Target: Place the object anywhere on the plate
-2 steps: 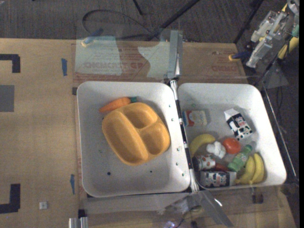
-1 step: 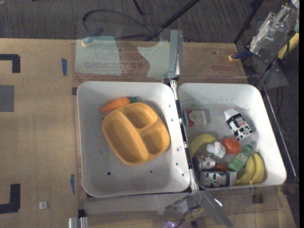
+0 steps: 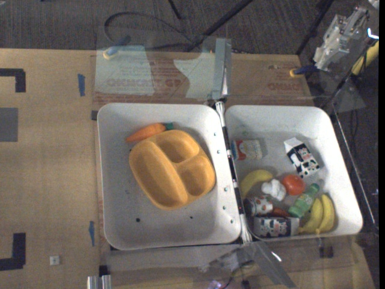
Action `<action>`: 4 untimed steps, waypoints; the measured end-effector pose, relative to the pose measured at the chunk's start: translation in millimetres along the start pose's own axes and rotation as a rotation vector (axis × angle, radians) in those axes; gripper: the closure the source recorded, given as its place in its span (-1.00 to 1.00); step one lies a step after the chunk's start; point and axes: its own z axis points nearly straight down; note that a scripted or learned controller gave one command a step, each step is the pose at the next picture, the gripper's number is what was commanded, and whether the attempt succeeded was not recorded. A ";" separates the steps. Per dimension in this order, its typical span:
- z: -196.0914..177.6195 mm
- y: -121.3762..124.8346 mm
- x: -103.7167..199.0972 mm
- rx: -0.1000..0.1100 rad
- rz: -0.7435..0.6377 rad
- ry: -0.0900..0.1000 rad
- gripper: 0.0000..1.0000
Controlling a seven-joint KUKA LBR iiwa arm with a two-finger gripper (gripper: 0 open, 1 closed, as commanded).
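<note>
Placement task at an early stage: nothing yet lay on the plate (image 3: 171,168)

The orange sectioned plate sat in the left bin (image 3: 114,215) with all three compartments bare; a carrot (image 3: 146,131) lay just beyond its far edge, touching or nearly touching the rim but not on it. The right bin (image 3: 346,179) held the candidate objects in a loose cluster: two small milk cartons (image 3: 302,158), a red-labelled packet (image 3: 249,149), bananas (image 3: 322,214), a tomato (image 3: 293,184) and a green bottle (image 3: 305,199), all untouched. The hand (image 3: 340,35) was at the far right corner, well apart from both bins; whether it was open could not be told, and nothing showed in it. Picking and placing both remained. The tabletop (image 3: 48,179) was brown board marked with black and blue tape, with dark carpet and stand legs beyond
</note>
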 end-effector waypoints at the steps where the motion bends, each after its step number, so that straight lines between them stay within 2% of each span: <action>1: -0.1 -80.1 -18.7 0.001 -0.245 -0.001 1.00; 2: 18.5 -106.5 -31.5 0.000 -0.412 0.002 1.00; 3: 81.8 -107.5 -23.0 -0.002 -0.595 0.005 1.00; 4: 69.3 -103.7 -36.4 -0.001 -0.914 -0.001 1.00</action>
